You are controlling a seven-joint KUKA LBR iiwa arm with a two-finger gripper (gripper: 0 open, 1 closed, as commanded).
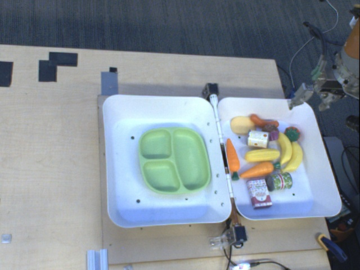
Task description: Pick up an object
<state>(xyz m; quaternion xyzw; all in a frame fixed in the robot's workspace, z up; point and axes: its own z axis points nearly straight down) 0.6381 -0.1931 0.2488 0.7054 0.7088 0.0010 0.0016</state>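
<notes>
**Nothing lifted yet: gripper parked beyond the right bin's far corner**

Two white bins side by side on the bench. In the left bin (121,151), a green divided tray (174,159), nothing on it. In the right bin (315,201), every candidate for picking, clustered toward the middle: a banana (291,151), a carrot (232,156) along the left wall, a red carton (259,194) nearest, a green-labelled can (280,181) just beside it (plus smaller pieces too jumbled to name). At the far right, the gripper (312,94), just over the right bin's far right corner, well apart from the pile. Nothing between the fingers; open or closed, impossible to tell at this size. Judged progress: none. Left to do: reach, descent, closure, lift.
</notes>
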